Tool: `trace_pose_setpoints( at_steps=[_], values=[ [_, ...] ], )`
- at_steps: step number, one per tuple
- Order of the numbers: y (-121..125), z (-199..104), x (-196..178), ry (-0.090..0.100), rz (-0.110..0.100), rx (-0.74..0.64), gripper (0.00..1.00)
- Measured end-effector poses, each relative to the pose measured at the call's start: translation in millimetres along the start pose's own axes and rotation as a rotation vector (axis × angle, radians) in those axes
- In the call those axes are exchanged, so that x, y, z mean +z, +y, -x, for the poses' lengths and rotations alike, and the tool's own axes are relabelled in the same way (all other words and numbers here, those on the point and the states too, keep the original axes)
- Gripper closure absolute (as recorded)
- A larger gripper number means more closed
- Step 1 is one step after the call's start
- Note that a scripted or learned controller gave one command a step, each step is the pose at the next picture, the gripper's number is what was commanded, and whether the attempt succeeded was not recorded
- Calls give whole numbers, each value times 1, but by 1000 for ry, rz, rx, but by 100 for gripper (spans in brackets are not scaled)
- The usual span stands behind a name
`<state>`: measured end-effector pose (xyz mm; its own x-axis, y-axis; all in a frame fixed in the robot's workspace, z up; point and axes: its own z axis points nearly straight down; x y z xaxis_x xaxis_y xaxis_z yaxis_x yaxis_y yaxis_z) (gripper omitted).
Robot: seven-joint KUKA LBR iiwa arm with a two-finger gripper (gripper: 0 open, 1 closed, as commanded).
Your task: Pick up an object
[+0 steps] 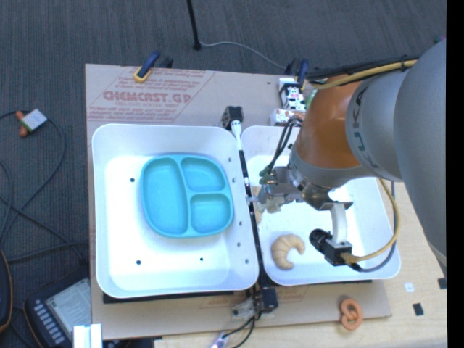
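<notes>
- The counter [145, 96] is a brown printed board lying on dark grey carpet [43, 42], with cables trailing over the floor at the left.
- A blue clip [148, 64] sits at the counter's far left edge and an orange ring [351, 313] near its near right corner.
- Two white bins stand side by side on the counter.
- The left bin [116, 267] holds a blue tray [186, 195] with three compartments, lying flat at its centre.
- The right bin [377, 267] holds a croissant [287, 251] near its near left corner, just beside the dividing wall.
- The arm [377, 114] reaches in from the right over the right bin, its orange band above the wrist.
- The jaws [270, 198] hang low near the bin's left wall, beyond the croissant and apart from it.
- Whether the jaws are wide or narrow cannot be told.
</notes>
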<state>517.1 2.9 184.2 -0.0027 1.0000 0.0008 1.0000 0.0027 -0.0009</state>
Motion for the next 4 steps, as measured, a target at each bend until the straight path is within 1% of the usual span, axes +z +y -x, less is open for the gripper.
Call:
trace_pose_setpoints(
  at_steps=[1, 2, 3, 4],
  values=[
    [-34, 19, 0, -2, -2, 3, 100],
    [-26, 37, 0, -1, -1, 3, 100],
    [-9, 61, 0, -2, -1, 3, 100],
    [-34, 30, 0, -1, -2, 2, 100]
  ],
)
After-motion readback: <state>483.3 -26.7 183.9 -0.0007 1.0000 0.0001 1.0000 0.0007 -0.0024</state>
